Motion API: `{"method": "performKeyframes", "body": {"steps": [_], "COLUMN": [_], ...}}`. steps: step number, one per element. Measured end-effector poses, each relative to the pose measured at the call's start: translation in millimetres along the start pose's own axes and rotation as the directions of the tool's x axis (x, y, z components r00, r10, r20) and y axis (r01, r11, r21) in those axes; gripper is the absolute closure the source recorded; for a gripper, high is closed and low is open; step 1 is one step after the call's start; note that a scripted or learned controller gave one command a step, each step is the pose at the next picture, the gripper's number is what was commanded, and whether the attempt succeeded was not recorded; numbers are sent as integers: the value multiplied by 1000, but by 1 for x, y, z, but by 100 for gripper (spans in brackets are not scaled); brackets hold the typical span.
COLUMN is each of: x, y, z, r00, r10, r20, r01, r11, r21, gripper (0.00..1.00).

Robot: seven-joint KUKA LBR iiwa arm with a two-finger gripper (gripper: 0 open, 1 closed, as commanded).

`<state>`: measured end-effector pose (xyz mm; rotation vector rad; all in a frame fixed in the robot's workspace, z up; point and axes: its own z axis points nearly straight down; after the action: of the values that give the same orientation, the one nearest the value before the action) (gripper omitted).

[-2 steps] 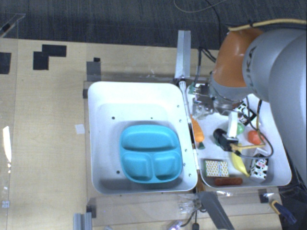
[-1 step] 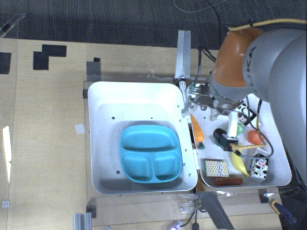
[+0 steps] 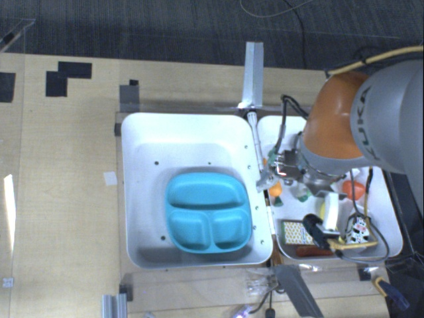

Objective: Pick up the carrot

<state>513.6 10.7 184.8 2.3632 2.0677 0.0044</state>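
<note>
Orange at the left edge of the right bin marks what is probably the carrot, a small piece lying just beside the wall that divides the two bins. A grey arm with an orange band reaches in from the right, and its wrist hangs over the upper half of that bin, hiding much of what lies there. The gripper sits low at the bin's left side, just above the orange piece; cables and the wrist body cover it, so its state cannot be told, and nothing can be seen held in it. To do the pick well, the gripper should come straight down centred on the orange piece, staying off the dividing wall, because so close to that edge it could strike the rim or push the carrot against it. A second round orange object near the right edge could be mistaken for the target. Other small items crowd the bin's near edge. The left bin holds a blue divided tray. Both white bins rest on a pale wooden desk, with dark carpet beyond its far edge.
</note>
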Motion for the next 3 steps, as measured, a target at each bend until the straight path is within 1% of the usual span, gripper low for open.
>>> {"method": "performKeyframes", "body": {"steps": [1, 2, 3], "x": [1, 2, 88], "y": [1, 3, -23], "z": [-10, -21, -71], "r00": [1000, 1000, 1000], "r10": [-1, -4, 25], "r20": [-2, -3, -1], "r01": [1, 4, -25], "r11": [1000, 1000, 1000], "r21": [-3, -7, -2], "gripper": [100, 100, 100]}}
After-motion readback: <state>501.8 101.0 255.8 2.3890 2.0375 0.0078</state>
